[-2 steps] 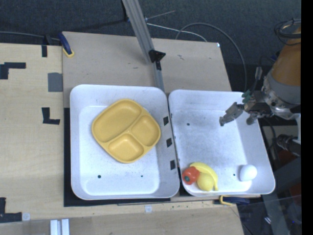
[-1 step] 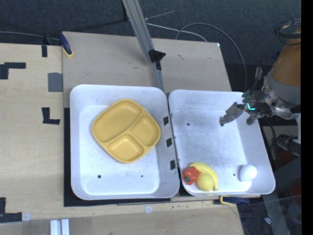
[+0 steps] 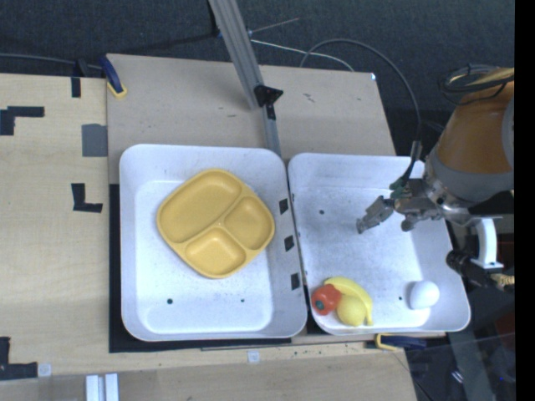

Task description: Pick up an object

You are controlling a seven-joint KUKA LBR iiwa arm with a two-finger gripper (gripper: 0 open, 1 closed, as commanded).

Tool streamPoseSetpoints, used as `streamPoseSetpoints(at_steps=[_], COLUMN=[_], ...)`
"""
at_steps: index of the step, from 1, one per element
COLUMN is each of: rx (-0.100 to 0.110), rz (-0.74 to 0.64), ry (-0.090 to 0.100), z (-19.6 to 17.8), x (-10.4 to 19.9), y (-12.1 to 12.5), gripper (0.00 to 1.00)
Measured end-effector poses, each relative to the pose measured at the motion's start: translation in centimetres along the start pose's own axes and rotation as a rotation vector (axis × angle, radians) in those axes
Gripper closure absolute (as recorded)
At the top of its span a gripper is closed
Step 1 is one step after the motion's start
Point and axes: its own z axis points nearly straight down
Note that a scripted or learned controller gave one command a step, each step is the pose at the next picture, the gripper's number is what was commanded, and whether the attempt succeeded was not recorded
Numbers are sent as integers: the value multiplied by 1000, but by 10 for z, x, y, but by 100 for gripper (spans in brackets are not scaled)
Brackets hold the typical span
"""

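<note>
My gripper hangs over the middle of the right bin, reaching in from the right. Its two fingers are spread apart, so it is open with nothing between them. At the bin's front left corner lie a red tomato-like fruit, a yellow banana and a yellow lemon, bunched together. A white egg-shaped object rests at the front right, below the gripper. All of them sit well apart from the fingers.
The left bin holds a yellow divided plate near its middle. A grey metal bar slants down from the top to the bins' shared edge. The arm's orange band stands at the right.
</note>
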Motion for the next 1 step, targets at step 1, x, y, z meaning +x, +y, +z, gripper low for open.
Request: streamPoseSetpoints(at_steps=[1], rx=[1], rz=[0], ry=[0], z=[64], x=[5], y=[-2], gripper=[0])
